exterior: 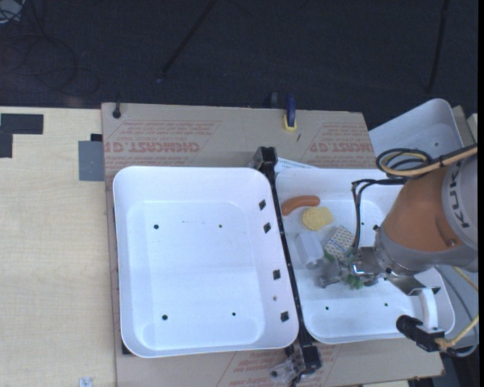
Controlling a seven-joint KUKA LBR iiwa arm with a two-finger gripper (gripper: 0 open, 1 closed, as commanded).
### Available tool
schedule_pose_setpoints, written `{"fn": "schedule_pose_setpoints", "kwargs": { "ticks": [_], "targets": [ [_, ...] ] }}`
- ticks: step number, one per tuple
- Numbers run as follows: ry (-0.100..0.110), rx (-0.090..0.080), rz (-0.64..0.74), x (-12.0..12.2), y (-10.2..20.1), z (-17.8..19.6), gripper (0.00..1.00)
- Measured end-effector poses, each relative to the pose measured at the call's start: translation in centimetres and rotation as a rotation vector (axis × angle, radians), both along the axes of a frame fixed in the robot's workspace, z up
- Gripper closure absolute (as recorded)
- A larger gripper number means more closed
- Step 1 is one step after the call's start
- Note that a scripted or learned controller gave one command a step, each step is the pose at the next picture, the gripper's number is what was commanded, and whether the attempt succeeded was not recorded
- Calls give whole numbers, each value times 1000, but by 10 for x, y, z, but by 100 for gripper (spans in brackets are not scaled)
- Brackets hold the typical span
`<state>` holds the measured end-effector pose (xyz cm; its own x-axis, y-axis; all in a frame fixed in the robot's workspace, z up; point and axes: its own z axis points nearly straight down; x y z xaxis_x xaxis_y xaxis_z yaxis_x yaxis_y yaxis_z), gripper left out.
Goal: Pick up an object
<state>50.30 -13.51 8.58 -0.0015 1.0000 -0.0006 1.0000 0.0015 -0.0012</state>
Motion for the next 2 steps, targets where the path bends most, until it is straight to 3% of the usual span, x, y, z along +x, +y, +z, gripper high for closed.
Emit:
{"fn": "schedule_pose_setpoints", "kwargs": {
  "ticks": [1,2],
  "targets": [
    [1,3,-6,0,-3,13,100],
    [2,3,-11,0,-4,22,100]
  ]
}}
